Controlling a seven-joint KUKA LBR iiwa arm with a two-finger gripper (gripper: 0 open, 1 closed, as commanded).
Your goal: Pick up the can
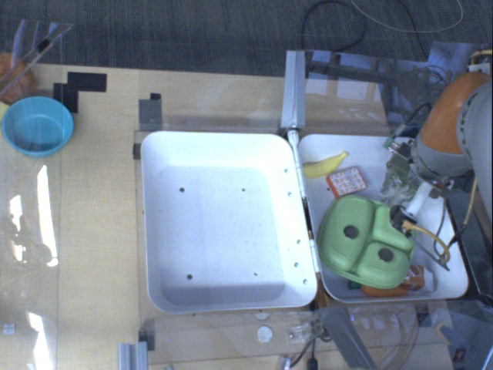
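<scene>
Can cannot be made out with certainty in the right bin [461,282]. The likeliest candidate is a small brown-red thing [417,278] peeking out at the near right edge of the green moulded shell [362,241], but too little of it shows to be sure. That green shell, with two round dimples and lobed sections, is the biggest item in the bin. An orange item [381,290] pokes out from under the shell's near edge. Beyond the shell, toward the far wall, lies a yellow banana [323,164], and between banana and shell sits a small red-and-white printed packet [346,181].

The arm [451,126], grey with its orange band, reaches in to the right of the shell, its wrist hardware hanging just beside the shell's far right corner. Whether the jaws are released or clenched cannot be told, and nothing is seen held between them. A yellow cable [431,241] loops down right of the shell.

Left of the shell is the second white bin [216,222]. Far to the left on the worktop [92,230] stands a blue bowl [37,126].
</scene>
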